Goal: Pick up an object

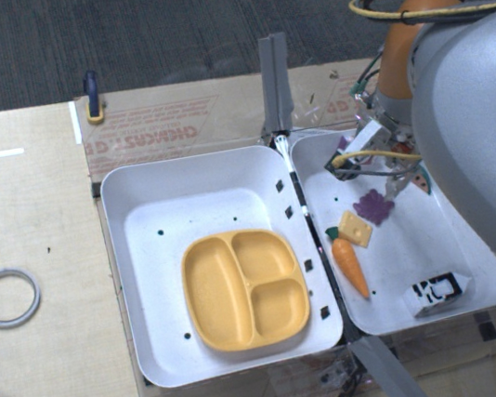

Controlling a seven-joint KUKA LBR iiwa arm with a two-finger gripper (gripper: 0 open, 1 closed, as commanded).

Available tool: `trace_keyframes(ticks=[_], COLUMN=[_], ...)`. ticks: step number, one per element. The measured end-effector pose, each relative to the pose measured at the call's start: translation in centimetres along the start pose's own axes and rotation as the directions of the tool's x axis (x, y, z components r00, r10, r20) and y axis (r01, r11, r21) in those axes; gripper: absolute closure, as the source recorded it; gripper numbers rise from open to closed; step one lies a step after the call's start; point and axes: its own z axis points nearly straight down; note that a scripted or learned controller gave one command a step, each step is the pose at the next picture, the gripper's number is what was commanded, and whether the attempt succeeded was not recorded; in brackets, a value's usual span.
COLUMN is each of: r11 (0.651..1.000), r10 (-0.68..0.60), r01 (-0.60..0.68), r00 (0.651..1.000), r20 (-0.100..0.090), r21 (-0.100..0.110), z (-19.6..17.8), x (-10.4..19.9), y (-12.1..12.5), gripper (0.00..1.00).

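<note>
Nearest the camera, in the near right corner of the right-hand shallow white bin (489, 289), lies a small black and white block-shaped object (436, 290), resting just inside the rim. Farther in, toward that bin's left wall, an orange toy carrot with a green top (348, 264) lies lengthwise, its top touching or almost touching a pale yellow wedge that looks like toy cheese (356, 229). Just beyond the wedge sits a small purple lumpy toy (375, 207). The grey arm's gripper (394, 180) hangs over the far part of this bin, just beside the purple toy; whether it is released or clenched cannot be told, and nothing can be seen held in it. Judging from this, no pick is done yet: every object rests on the bin floor. The left-hand white bin (137, 211) holds a yellow plastic divided plate with three compartments (244, 288), set toward its near side. Room is tight on the right, where the arm's bulk covers the bin's right wall, and the carrot lies close to the ridge between the bins. Open floor remains in the right bin's middle.
</note>
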Motion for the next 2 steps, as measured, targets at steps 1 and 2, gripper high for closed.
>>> trace_keyframes(ticks=[1,2], r11=[0.983,0.975], r10=[0.185,0.222], r01=[-0.185,-0.222], r00=[0.983,0.975], r20=[-0.019,-0.027], r21=[-0.009,-0.011], z=[-6.2,1.6], x=[-5.0,-4.3], y=[4.7,-0.8], gripper=[0.0,0.0])
